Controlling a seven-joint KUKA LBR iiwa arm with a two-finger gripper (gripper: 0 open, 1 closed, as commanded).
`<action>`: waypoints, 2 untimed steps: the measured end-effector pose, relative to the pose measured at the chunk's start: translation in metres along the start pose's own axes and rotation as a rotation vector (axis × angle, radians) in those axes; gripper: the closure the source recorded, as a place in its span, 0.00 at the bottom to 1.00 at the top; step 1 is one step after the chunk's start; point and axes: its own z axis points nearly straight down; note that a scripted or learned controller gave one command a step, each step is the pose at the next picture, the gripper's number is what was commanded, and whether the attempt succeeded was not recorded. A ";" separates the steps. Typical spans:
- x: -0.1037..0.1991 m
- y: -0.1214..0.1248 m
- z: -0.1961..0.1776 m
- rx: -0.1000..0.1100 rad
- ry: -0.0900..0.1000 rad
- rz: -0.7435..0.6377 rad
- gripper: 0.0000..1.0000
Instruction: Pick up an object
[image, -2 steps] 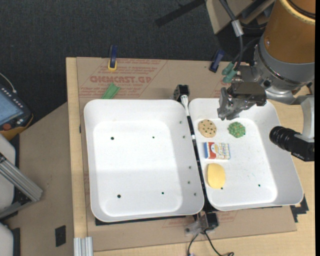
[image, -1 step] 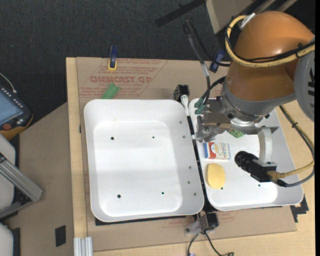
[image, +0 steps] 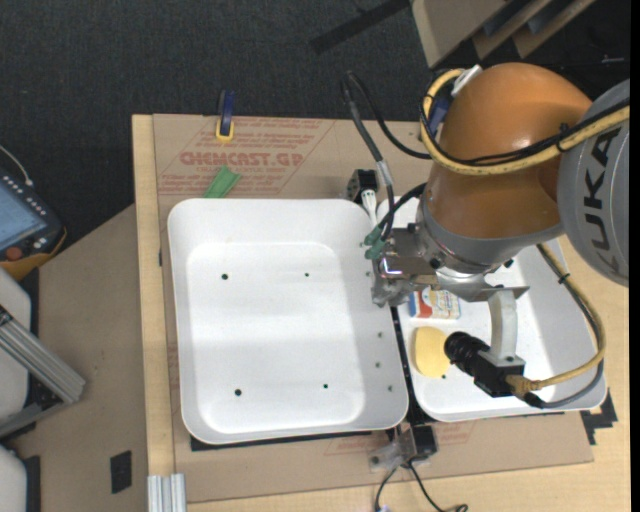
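Grey arm (image: 600, 180) comes in from the right, its orange band (image: 505, 120) bulking over the right bin (image: 550, 320). The wrist points down and the claw (image: 395, 285) sits low at that bin's left rim, close to the seam between the two bins. Claw state: cannot tell, since the wrist covers it. Nothing is seen in its grasp.

Right bin: a yellow object (image: 430, 352), pale and rounded, lies on the floor near the left wall, just below the claw and apart from it. A printed packet (image: 442, 300) in white, red and blue lies just above the yellow one, partly under the wrist. Left bin (image: 270, 320): white floor with four small dark dots.

Both bins sit on a cardboard sheet (image: 300, 150) with red lettering, which lies on the table (image: 100, 290). A green scrap (image: 221, 182) lies on the sheet above the left bin, and a blue and yellow clip (image: 226, 118) sits at its top edge. Dark carpet (image: 150, 50) lies beyond. A blue screen (image: 15, 215) is at the far left, a metal rail (image: 40, 355) below it.
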 end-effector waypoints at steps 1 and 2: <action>0.025 0.001 -0.020 -0.009 0.001 -0.001 1.00; -0.094 0.001 -0.046 -0.012 -0.004 0.015 1.00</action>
